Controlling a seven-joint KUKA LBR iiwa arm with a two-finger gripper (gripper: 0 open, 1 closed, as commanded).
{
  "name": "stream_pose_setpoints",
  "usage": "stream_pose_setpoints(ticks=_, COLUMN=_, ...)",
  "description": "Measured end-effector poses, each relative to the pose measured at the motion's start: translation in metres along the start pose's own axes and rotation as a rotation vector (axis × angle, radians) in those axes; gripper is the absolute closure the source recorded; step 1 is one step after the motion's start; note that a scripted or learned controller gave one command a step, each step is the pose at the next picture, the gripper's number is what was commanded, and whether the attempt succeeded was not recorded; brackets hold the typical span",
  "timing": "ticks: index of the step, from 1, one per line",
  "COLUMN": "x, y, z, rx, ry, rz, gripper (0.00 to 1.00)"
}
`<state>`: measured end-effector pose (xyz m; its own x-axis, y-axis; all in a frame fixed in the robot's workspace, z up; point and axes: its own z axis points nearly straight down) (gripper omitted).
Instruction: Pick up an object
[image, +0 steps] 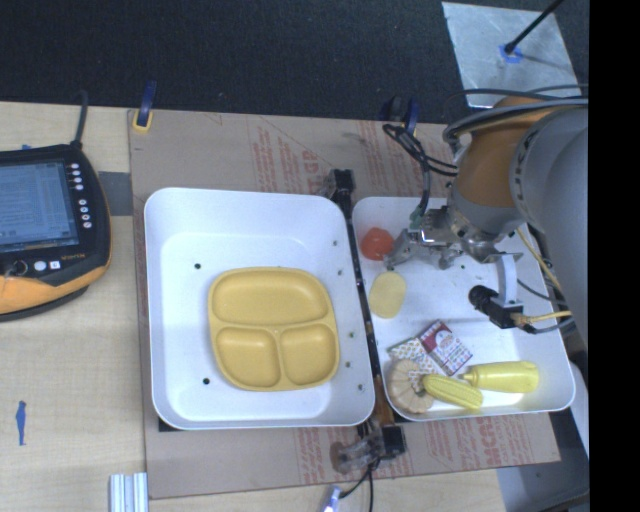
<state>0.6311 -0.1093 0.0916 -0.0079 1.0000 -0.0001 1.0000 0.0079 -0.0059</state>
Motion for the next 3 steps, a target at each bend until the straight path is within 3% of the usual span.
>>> stream_pose_setpoints(ticks=1, x=0.007, y=0.018, z=0.002, rx=0.014, ry=-0.006, rz=0.005, gripper=0.0)
stream_pose_setpoints(ticks=2, x=0.008, y=0.02, z=0.002, rx=0.019, ry=-0.008, rz=0.006, gripper=0.0)
stream_pose_setpoints(ticks=3, x=-0.077, y=0.016, z=-0.066, rx=-0.005, ry=-0.001, rz=0.007, gripper=0.0)
